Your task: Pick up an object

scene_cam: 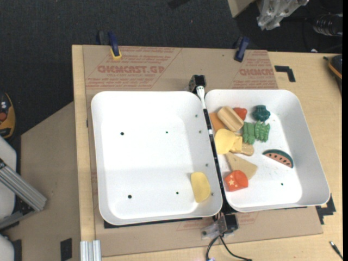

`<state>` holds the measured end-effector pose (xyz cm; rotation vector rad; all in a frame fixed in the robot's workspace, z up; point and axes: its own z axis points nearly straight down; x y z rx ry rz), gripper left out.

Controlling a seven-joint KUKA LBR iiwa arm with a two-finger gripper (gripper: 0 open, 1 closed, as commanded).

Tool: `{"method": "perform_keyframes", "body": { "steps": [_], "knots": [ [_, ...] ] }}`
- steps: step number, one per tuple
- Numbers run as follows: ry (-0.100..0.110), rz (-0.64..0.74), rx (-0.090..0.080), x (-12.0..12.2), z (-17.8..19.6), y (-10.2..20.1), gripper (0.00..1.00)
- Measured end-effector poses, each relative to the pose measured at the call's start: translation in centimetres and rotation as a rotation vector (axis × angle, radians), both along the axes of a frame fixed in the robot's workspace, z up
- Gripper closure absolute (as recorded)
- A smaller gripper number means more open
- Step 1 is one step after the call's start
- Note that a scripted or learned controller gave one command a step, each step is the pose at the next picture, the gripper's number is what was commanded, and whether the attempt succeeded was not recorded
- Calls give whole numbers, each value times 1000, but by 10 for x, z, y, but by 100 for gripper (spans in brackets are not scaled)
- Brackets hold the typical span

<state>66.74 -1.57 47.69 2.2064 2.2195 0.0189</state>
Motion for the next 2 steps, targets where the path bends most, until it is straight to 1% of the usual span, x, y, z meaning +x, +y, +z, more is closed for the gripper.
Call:
{"method": "perform_keyframes", "body": {
  "steps": [1,2],
  "knots": [
    [5,1,2,-1,64,59,100],
    [18,2,3,-58,60,120,100]
  ]
}}
